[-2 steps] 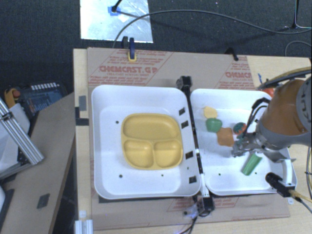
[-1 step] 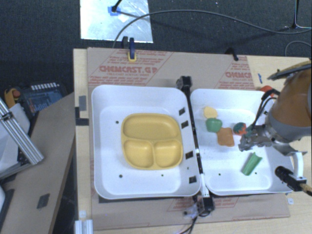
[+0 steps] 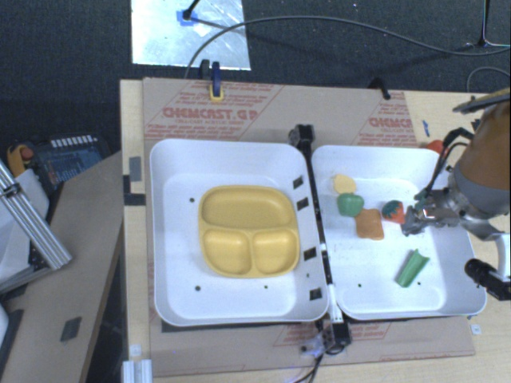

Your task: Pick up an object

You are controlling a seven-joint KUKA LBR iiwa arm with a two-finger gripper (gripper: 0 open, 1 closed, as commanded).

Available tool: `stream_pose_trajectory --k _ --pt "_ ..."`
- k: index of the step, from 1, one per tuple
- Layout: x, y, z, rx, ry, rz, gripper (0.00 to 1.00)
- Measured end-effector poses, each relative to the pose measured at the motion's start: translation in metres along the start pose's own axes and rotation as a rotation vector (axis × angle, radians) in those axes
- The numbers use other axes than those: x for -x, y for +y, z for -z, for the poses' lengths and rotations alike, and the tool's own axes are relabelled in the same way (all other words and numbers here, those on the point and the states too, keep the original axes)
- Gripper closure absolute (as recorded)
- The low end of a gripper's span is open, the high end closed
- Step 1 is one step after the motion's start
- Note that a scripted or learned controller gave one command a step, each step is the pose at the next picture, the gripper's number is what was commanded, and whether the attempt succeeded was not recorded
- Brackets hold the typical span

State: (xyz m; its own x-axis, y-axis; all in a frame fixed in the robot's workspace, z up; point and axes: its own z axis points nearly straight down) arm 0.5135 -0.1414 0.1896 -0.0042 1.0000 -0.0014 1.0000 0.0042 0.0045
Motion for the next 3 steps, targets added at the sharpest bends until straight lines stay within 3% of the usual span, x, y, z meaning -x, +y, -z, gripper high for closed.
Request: stream_pose_trajectory --k 1,3 --pt "0.0 0.002 0.054 0.002 -0.001 0.0 1.0" --pt "-0.092 0.042 0.047 -0.002 0.002 0.005 1.0"
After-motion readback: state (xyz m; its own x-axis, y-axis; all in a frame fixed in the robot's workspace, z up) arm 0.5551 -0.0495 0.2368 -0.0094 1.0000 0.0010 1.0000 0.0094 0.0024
